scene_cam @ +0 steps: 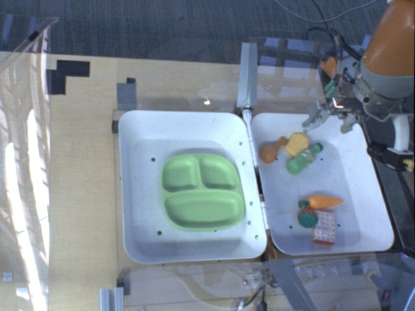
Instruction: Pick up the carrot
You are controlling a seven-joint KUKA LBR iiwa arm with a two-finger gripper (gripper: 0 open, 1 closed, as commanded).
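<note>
The carrot (323, 202) is orange with a green leafy end and lies on its side in the front half of the right bin (363, 173). My gripper (331, 121) hovers over the back edge of that bin, well behind the carrot. Its two fingers (314, 118) are spread apart, open, with nothing between them.
Beside the carrot sit a teal piece (306, 219) and a red-and-white box (324, 227). Further back lie a green bottle (303, 159), a yellow item (297, 143) and an orange item (270, 151). The left bin (139, 173) holds a green divided plate (202, 192).
</note>
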